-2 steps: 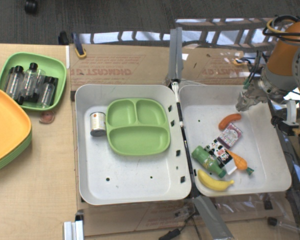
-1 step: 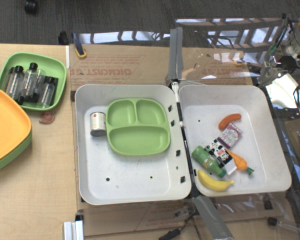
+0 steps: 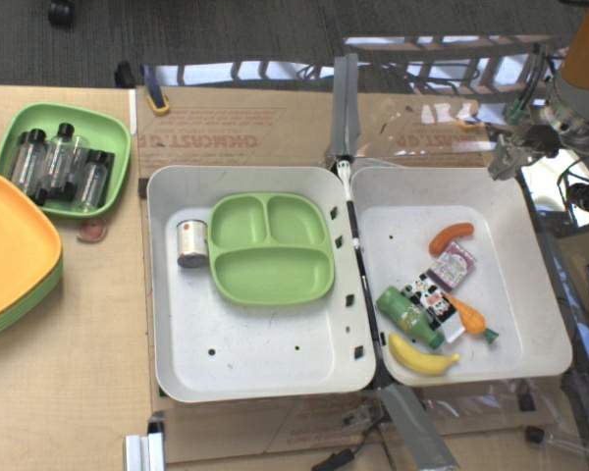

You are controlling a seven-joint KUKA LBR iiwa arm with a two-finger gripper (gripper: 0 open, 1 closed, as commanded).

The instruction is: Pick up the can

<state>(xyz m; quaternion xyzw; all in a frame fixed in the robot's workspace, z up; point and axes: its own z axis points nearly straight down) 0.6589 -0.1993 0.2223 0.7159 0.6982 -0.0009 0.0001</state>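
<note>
**Item: one small can, left bin, awaiting pickup**

Grey carpet lies behind the tabletop (image 3: 79, 400), a pale wood surface with flattened cardboard under two shallow white bins set side by side.

Location. Can (image 3: 191, 243) lies on its side on the floor of the left bin (image 3: 265, 371), just beside the left edge of a green divided plate (image 3: 272, 247), near the bin's left wall. One round end faces up the view; the label looks silvery with a reddish band.

Other contents. Right bin (image 3: 530, 351) holds a toy sausage (image 3: 452, 236), a pink packet (image 3: 453, 265), a black-and-white carton (image 3: 430, 297), a green bottle (image 3: 408, 315), a carrot (image 3: 471, 319) and a banana (image 3: 422, 355), clustered together. Off to the left of the bins: a green tray of small bottles (image 3: 61, 160) and a stack of orange plates (image 3: 15, 258).

Hand (image 3: 515, 155). Sits at the far right corner of the right bin, well apart from the can; too blurred and small to tell whether it is spread or pressed together. Nothing is seen between its fingers.

Handling, as judged. Probably rigid metal, light to moderate in weight, not fragile. Smooth curved wall is likely slippery and, lying down, free to roll. Best hold: across the middle of the body, fingers on the two curved flanks, descending from above. Gap to the plate edge looks narrow, so the finger on that side has little room.
</note>
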